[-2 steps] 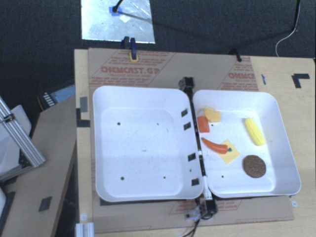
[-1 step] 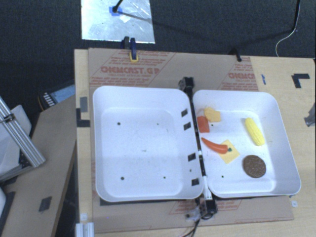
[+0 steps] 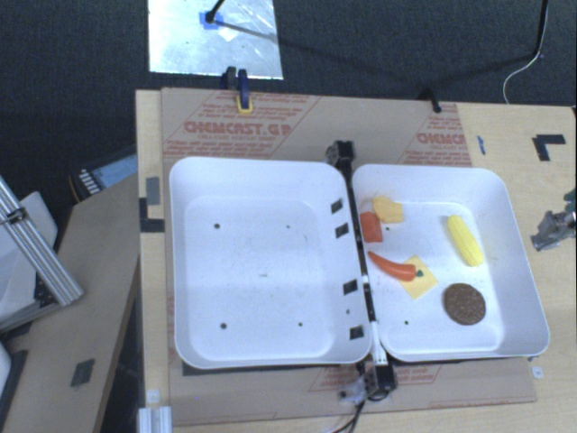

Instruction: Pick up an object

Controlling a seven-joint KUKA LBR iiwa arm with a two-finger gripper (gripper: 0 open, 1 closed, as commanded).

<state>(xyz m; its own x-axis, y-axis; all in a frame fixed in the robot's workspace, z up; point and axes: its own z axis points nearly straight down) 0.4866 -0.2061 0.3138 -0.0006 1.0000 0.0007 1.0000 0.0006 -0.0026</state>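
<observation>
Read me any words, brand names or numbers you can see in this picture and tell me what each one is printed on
"CHEMCAST GP" in red, on the brown board under the bins, upper left.
"CHEMCAST" in red, printed at a slant, on the same board, upper right.
More red print on the board's front edge, too blurred and covered to read.
I can make out no print on the left bin, the right bin or the toy food.

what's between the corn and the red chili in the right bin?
Bare white bin floor separates corn from red chili in the camera view; the yellow cheese slice sits just below that line.
</observation>
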